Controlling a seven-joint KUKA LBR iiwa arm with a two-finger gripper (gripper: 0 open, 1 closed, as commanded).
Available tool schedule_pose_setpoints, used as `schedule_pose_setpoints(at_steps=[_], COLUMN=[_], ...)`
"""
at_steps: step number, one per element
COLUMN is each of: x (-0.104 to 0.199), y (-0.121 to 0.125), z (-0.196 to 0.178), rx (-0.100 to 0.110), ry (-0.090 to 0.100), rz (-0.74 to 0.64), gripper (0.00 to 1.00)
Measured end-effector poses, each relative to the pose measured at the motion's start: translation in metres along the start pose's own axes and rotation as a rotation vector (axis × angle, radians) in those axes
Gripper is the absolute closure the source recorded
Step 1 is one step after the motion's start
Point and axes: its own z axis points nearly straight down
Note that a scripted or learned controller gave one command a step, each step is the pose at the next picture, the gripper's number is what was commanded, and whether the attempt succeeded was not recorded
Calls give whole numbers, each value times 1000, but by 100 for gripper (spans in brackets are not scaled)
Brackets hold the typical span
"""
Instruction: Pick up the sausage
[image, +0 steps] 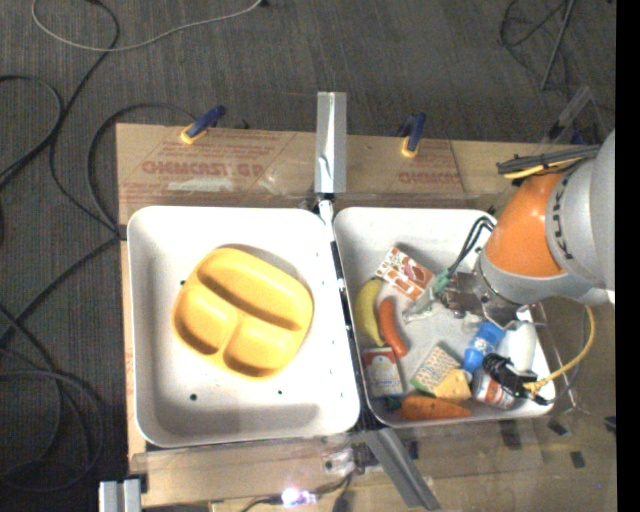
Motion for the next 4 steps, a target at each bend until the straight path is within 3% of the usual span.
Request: schedule_pose_setpoints(at_steps=[1, 2, 3, 4], x=[22, 51, 51, 51], y=[-16, -51, -50, -51], z=[-1, -1, -10, -10], rx=[-5, -7, -6, -5], ry=[-5, -5, -2, -2], rz=[-35, 8, 8, 8], gripper=[0, 0, 100, 0])
